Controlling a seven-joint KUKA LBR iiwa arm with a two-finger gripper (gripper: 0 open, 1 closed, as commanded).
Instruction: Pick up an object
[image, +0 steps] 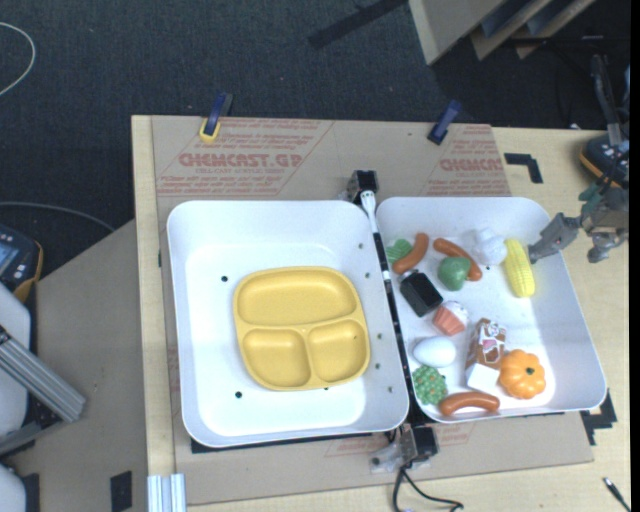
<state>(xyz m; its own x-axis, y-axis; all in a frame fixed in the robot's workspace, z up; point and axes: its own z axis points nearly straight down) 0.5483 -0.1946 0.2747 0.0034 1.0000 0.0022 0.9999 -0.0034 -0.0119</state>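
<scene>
Overhead, the gripper (556, 237) hovers at the right bin's (585, 340) rim beside the toy corn (519, 267), fingers' spread impossible to tell.

A cardboard-topped bench (300, 150) is carrying two white bins side by side, the left bin (190, 300) and the right bin (570, 320) touching along their inner edges. Two clamps (212, 118) are gripping its far edge.

the gripper (600, 225) is cut off by the right edge.
</scene>
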